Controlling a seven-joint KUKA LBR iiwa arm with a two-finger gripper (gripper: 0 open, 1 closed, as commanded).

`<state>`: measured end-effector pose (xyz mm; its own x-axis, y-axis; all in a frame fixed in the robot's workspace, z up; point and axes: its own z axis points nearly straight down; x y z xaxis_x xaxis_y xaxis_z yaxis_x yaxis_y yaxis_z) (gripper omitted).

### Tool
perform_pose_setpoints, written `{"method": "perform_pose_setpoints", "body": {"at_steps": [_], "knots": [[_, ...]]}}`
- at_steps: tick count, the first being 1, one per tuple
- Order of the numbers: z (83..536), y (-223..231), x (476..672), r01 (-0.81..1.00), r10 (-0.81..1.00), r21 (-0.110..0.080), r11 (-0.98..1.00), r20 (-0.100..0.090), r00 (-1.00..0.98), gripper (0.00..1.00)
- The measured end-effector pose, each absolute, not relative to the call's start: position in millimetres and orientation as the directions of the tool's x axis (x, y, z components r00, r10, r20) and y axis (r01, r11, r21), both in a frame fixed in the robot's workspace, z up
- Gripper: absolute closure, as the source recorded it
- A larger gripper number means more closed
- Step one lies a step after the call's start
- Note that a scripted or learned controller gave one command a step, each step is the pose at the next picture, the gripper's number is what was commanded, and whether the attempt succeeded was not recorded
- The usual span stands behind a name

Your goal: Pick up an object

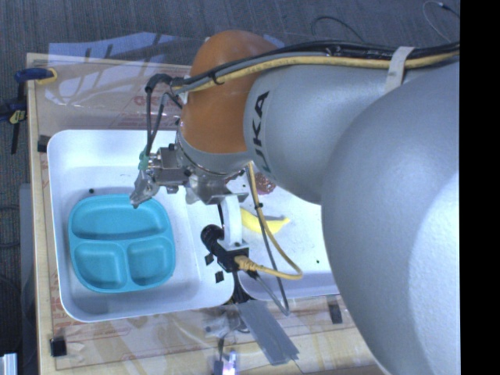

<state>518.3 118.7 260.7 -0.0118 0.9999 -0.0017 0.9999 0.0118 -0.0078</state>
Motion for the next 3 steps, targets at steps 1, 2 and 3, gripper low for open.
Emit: {"method": "perform_pose_setpoints", "body": {"at_steps": [1,2,3], "knots": [[89.6,143.0,575.0,0.996,0.996,-0.006,-0.094,-0.003,0.094,0.00],[190.1,93.0,586.7,1.000,1.000,-0.006,0.007,-0.001,-0.007,0.00],[188.6,92.1,577.3,1.000,1.000,-0.011,-0.022,-0.002,0.022,0.00]]}}
